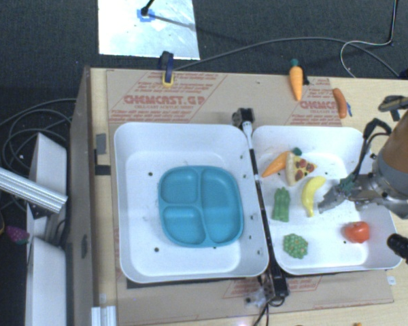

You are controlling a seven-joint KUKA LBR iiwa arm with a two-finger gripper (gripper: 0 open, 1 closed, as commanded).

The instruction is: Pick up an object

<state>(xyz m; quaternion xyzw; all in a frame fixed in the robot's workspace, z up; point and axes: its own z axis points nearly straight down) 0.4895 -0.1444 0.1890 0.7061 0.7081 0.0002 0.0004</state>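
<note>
Toy banana point(312, 194) lies in the right white bin point(374, 267), just beside the pincer point(326, 201), whose fingers look spread open with nothing between them. Both bins sit on a pale wooden worktop point(95, 202) covered by a brown cardboard sheet point(190, 97) with red print reading roughly "CHEMCAST GP". Dark carpet point(41, 32) and loose cables surround it.

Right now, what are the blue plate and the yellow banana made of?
The blue divided plate looks like smooth matte plastic: one even colour, moulded compartments. The small yellow banana seems to be toy plastic too, evenly yellow and slightly shiny, though rubber is possible.
</note>
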